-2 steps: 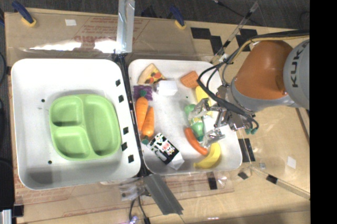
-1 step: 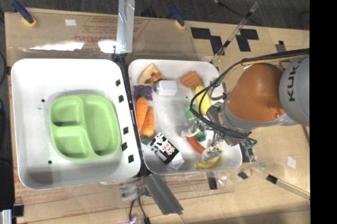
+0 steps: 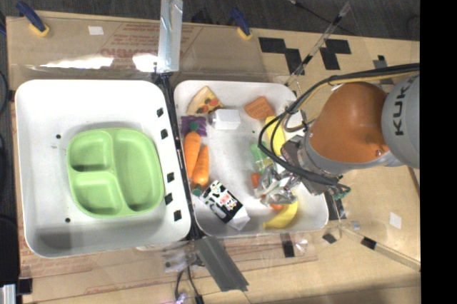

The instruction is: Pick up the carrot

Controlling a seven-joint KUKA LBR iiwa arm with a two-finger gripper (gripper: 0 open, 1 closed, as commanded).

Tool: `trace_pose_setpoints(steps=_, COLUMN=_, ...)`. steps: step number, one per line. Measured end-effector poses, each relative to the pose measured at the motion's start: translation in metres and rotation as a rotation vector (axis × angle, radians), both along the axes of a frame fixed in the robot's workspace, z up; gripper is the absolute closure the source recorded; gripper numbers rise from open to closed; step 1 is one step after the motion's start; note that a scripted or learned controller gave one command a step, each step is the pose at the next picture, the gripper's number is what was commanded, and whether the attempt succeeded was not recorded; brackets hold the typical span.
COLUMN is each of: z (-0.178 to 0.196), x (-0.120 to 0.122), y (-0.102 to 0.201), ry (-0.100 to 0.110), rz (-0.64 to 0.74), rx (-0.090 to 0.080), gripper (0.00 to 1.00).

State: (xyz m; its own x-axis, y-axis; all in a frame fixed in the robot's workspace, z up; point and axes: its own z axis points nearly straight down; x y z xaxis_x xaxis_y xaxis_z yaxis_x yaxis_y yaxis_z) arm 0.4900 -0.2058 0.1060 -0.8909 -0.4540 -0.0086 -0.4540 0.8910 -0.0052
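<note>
The carrot (image 3: 195, 157) is orange and lies lengthwise along the left wall of the right bin (image 3: 235, 91), next to a purple item (image 3: 192, 125). My gripper (image 3: 277, 186) hangs low over the right side of that same bin, well to the right of the carrot, above a clutter of small items and a banana (image 3: 283, 216). The orange wrist band (image 3: 348, 123) covers much of the arm above it. Nothing orange is seen at the fingers.
The left bin (image 3: 43, 103) holds a green divided plate (image 3: 114, 171). In the right bin lie a pizza slice toy (image 3: 205, 100), a white block (image 3: 227, 118), an orange-red block (image 3: 259, 108), a black-and-white carton (image 3: 223, 201) and green bits (image 3: 255, 153).
</note>
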Motion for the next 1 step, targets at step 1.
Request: trace_pose_setpoints(steps=1, z=0.0997, x=0.0267, y=0.0318, ry=0.000, rz=0.067, rx=-0.003, gripper=1.00)
